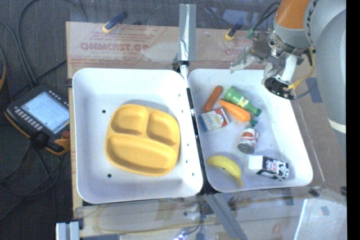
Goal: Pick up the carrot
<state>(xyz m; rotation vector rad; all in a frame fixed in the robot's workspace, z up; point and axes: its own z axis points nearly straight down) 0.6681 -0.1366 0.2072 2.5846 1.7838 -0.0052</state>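
We can't tell jaw state on the gripper [249,60]; carrot [235,111] lies below the jaws, touching the green bottle [242,100].

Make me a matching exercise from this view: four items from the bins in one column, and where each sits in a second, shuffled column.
Things:
1. yellow tray
2. carrot
3. banana
4. milk carton

Places:
A. right bin, near right corner
B. left bin, middle
C. right bin, near edge, left of the carton
D. right bin, just below the green bottle

Pairs: 1-B, 2-D, 3-C, 4-A
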